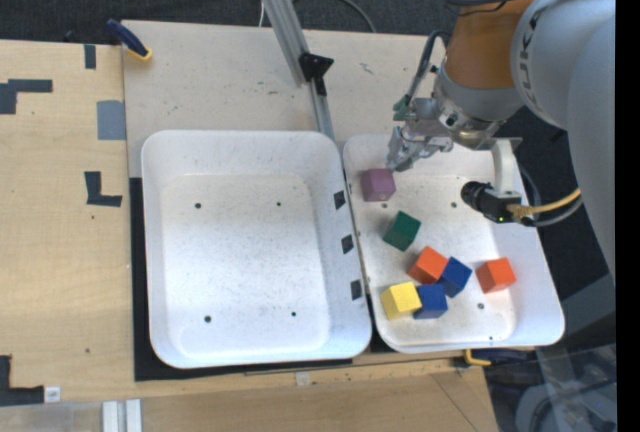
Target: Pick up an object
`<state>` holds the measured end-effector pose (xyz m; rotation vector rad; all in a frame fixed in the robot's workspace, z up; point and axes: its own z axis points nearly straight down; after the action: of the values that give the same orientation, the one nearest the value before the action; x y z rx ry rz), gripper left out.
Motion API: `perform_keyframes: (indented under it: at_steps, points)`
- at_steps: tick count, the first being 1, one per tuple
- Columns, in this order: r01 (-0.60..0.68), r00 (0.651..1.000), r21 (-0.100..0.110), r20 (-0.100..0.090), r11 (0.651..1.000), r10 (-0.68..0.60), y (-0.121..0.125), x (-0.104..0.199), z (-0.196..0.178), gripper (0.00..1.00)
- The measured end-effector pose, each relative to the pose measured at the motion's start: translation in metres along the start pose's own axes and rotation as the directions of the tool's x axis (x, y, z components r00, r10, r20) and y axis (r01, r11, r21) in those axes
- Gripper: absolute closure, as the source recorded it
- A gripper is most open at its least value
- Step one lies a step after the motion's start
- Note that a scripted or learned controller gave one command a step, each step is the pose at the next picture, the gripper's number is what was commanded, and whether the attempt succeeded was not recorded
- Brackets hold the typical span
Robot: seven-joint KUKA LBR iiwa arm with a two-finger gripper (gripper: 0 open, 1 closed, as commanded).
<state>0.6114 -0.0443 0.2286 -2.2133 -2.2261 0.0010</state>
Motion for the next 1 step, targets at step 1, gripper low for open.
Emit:
perform_keyframes:
  at_steps: [1]
  points:
    - [0.002,1.000,0.000,0.000,1.000,-0.002,-0.0023,0.0632,0.0027,1.00]
